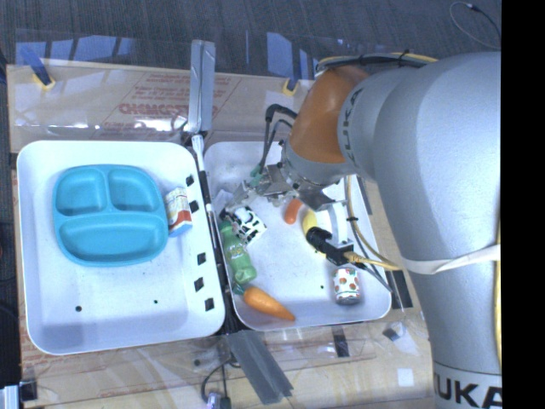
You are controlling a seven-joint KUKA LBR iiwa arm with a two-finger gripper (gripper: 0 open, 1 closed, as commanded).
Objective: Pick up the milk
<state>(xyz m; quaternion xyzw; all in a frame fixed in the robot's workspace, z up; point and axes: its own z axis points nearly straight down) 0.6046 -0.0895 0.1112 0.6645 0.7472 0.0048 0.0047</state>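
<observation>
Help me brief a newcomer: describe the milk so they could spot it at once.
Look in the right bin, near its left wall. The milk is a small carton lying just left of the gripper, above a green bottle. Its black-and-white cow patches set it apart.

A dark grey ribbed carpet [128,2] covers the floor beyond the pale wooden worktop [128,100], which carries faint reversed red lettering [153,107], blue tape strips [34,58] along its far edge, and a thin cable [473,11] lies on the carpet.

Blue divided plate [109,214] left; carrot [268,303], can [347,285] right.
</observation>
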